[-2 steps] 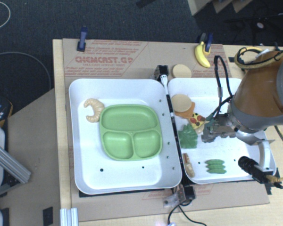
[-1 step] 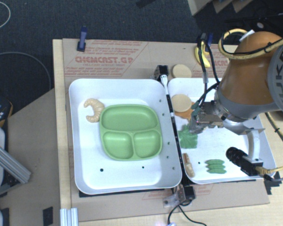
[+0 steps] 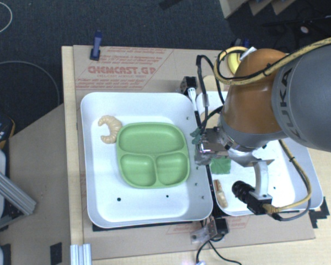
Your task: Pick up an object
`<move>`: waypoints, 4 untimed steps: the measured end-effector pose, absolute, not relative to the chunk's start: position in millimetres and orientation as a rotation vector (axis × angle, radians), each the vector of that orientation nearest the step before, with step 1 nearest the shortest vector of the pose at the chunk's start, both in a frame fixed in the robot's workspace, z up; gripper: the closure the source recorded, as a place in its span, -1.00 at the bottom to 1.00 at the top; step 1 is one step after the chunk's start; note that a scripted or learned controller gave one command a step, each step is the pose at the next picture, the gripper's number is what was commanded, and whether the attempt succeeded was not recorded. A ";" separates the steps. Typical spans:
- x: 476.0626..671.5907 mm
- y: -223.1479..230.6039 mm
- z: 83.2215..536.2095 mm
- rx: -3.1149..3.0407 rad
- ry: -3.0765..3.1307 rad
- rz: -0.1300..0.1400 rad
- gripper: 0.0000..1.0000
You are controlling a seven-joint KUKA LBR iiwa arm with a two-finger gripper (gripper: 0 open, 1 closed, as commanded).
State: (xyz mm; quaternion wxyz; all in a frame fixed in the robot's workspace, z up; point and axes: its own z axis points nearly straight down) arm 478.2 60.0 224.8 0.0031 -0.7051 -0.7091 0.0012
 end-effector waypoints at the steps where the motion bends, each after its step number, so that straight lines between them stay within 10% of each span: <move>1: 481.0 74.3 338.9 -2.222 -2.230 -0.017 1.00; 2: 505.8 109.2 262.8 -2.214 -2.220 0.010 1.00; 3: 475.7 222.7 245.3 -2.202 -2.230 0.004 1.00; 4: 479.7 224.0 544.1 -2.223 -2.228 -0.030 1.00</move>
